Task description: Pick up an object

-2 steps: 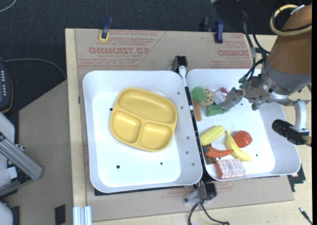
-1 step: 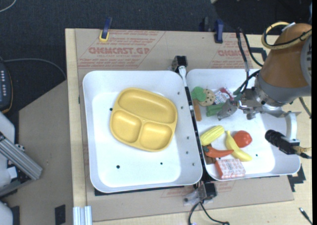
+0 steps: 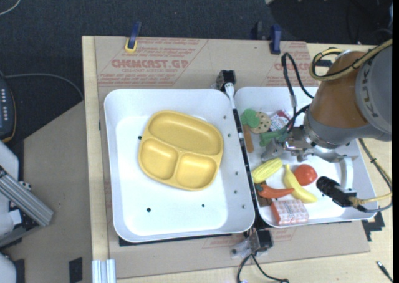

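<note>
Two shallow white bins lie side by side on a cardboard sheet [image 3: 187, 57] with red printing; a blue clamp [image 3: 275, 37] grips the sheet's far edge. The left bin [image 3: 121, 169] holds one thing, a yellow tray [image 3: 181, 149] with three compartments, lying flat near the bin's middle. A few dark specks on the bare floor around it are too small to name.

The right bin [image 3: 262, 98] holds a crowd of small toys along its left side. At the far end a green piece [image 3: 251, 118] touches a brown spotted piece [image 3: 262, 123], with an orange stick [image 3: 249, 139] just beside them. Nearer lie a corn cob [image 3: 268, 168], a red tomato [image 3: 305, 174] touching a banana [image 3: 298, 188], a red pepper [image 3: 274, 192] partly under the banana, and a pink packet [image 3: 288, 211] at the near rim.

The grey arm [image 3: 340, 107] with its orange band reaches in from the right and hides the bin's far right part. The gripper [image 3: 288, 143] hangs over the toys, between the spotted piece and the tomato. Its tip blends with the clutter below, so whether it is open, closed or holding anything cannot be told.
</note>
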`<state>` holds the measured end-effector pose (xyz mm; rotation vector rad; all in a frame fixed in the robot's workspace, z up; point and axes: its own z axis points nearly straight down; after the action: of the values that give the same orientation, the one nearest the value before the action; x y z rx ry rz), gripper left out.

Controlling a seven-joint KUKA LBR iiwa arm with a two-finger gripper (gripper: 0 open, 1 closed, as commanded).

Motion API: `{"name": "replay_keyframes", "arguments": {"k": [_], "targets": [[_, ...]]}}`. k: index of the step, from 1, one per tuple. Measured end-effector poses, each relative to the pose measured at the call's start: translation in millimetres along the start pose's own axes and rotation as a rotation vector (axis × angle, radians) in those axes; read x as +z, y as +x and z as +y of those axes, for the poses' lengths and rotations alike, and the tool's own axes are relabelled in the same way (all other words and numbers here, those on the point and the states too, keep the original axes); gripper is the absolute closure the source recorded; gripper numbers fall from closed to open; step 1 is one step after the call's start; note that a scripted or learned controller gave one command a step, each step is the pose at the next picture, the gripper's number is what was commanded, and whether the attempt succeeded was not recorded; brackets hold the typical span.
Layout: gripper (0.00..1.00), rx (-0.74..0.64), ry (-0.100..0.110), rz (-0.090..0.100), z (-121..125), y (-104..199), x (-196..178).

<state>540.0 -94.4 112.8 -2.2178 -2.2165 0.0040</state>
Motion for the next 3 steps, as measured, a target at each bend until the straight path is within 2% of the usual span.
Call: {"name": "replay_keyframes", "arguments": {"k": [1, 2, 3], "targets": [[0.00, 0.000, -0.001, -0.001, -1, 1, 30], [1.00, 0.001, -0.005, -0.002, 0, 0, 18], [1.00, -0.002, -0.012, -0.004, 2, 3, -45]]}}
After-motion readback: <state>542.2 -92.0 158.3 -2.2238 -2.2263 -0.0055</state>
